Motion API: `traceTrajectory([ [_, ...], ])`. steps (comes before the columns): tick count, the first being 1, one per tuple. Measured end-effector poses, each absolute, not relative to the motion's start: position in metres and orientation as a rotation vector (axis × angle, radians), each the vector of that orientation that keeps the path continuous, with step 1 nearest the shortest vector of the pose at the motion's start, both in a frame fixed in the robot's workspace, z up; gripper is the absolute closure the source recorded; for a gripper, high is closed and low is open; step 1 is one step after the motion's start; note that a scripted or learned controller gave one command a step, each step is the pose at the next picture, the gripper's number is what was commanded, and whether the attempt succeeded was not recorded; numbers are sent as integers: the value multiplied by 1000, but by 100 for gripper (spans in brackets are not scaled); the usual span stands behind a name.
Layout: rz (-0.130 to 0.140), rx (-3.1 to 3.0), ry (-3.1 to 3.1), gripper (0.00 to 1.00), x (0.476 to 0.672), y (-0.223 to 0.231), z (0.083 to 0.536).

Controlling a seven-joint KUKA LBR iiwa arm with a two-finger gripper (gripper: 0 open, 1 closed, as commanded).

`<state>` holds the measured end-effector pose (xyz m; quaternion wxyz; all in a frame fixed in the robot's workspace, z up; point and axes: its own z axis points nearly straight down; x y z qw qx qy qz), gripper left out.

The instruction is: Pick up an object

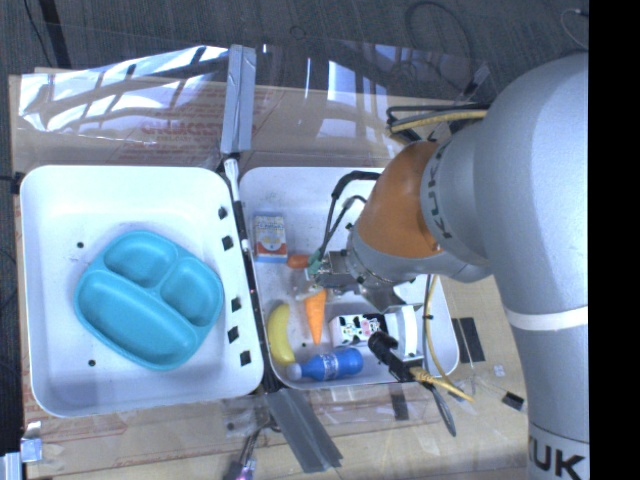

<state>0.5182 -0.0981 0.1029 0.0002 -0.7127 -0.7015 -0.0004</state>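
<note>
The grey arm's gripper (pixel 318 271) hangs low in the right white bin (pixel 300 183) — finger state cannot be told — just above a tapered orange plastic carrot (pixel 315 315), beside a yellow banana (pixel 280 332).

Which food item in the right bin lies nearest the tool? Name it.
The orange carrot, lying just under the tool. The yellow banana sits further left, and the blue bottle lies along the bin's near wall.

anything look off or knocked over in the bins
Nothing looks spilled or broken. The blue bottle lies on its side against the right bin's near wall, beside the banana and carrot. The blue divided tray sits flat in the left bin.
</note>
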Motion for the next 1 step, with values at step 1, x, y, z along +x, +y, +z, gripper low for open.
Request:
traceTrajectory([
  [1, 0, -1881, -2516, 100, 495, -85, 192],
])
